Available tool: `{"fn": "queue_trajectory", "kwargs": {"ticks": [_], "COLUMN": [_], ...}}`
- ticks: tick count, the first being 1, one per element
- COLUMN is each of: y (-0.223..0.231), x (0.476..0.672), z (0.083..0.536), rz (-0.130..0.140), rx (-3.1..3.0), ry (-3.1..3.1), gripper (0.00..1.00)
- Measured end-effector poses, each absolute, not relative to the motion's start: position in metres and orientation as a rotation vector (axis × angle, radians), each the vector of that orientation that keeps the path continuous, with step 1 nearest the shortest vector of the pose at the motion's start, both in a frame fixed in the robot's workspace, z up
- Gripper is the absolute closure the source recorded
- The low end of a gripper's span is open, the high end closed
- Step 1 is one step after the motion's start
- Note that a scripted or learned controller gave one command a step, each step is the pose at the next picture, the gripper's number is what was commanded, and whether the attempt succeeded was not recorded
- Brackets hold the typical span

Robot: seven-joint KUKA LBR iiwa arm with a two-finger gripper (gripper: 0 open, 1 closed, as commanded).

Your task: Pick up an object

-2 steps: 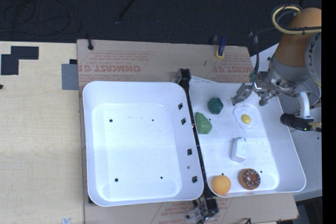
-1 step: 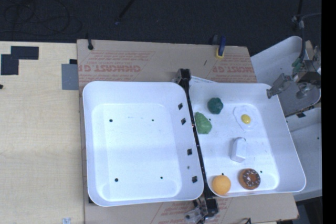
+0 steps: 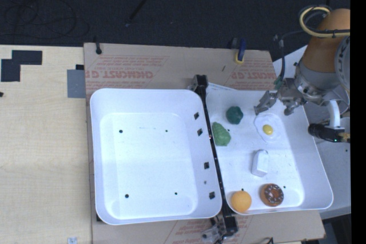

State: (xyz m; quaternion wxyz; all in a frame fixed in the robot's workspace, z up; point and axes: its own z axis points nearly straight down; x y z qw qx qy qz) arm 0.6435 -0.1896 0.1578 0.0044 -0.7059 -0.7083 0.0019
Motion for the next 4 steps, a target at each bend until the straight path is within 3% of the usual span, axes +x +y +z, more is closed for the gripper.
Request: {"fn": "queue_trajectory", "kwargs": {"ticks": [1,2,3,4], "y": [-0.215,-0.176,-0.207,-0.171], "x": [0.608,0.636,0.612,0.592], "z": [0.311,0.185,0.370,0.202], "rz": [-0.006,0.005,-0.009,0.012], "rx": [-2.231,-2.212,-2.234,-2.211], "ry": [-2.227,-2.220,-2.231,-2.209], "gripper": [0.00,0.00,0.00,0.00]}}
